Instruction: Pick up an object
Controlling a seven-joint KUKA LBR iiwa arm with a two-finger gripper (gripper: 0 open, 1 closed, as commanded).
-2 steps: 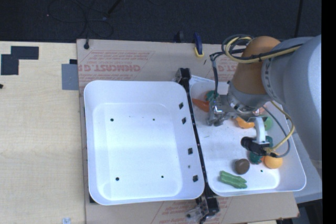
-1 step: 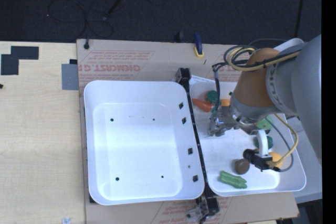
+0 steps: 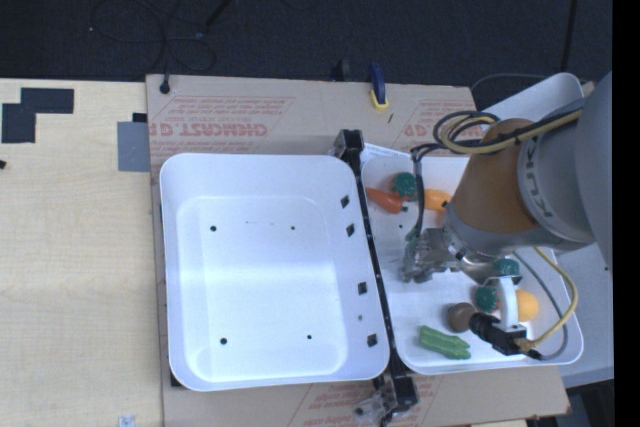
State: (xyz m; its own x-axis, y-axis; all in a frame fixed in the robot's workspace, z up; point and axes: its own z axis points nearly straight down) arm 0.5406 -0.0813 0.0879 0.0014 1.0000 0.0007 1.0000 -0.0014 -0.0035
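Green pod-shaped toy (image 3: 444, 343) near right bin's (image 3: 560, 357) front edge | probably light, stiff plastic, slippery; grip across middle | gripper (image 3: 418, 265) mid-bin, fingers' spread: cannot tell

White bins (image 3: 190, 215); orange-banded grey arm (image 3: 500, 195); green object (image 3: 443, 342); orange object (image 3: 384, 199).

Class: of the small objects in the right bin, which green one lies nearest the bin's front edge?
The long green object, lying flat at the front of the right bin. The teal pieces sit farther back.
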